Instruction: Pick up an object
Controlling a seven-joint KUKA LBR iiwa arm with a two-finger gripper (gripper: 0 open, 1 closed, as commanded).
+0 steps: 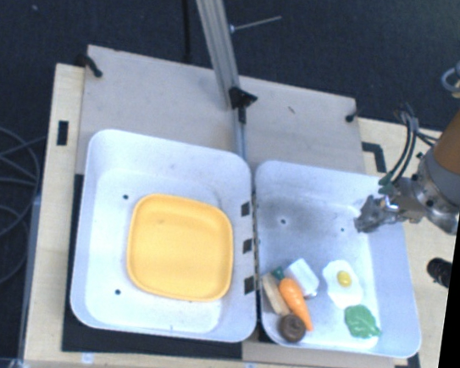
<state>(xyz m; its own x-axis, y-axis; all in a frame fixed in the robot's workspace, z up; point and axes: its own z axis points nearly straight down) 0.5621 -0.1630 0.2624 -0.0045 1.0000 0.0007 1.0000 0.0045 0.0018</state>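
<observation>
An orange toy carrot (293,297) with green top lies in the right bin (405,274); gripper (372,215) jaw state unclear.

The pale bench (51,221) bears two white bins, left (103,203) and right (322,197), touching side by side.

My gripper (371,215) hangs over the right bin (331,194), whose far half lies bare beneath me. The near half is crowded: fried egg (342,280), green piece (361,320), white block (303,275), carrot (294,298) and brown round piece (292,328), close together. A yellow plate (181,247) fills the left bin's (113,161) middle.
</observation>
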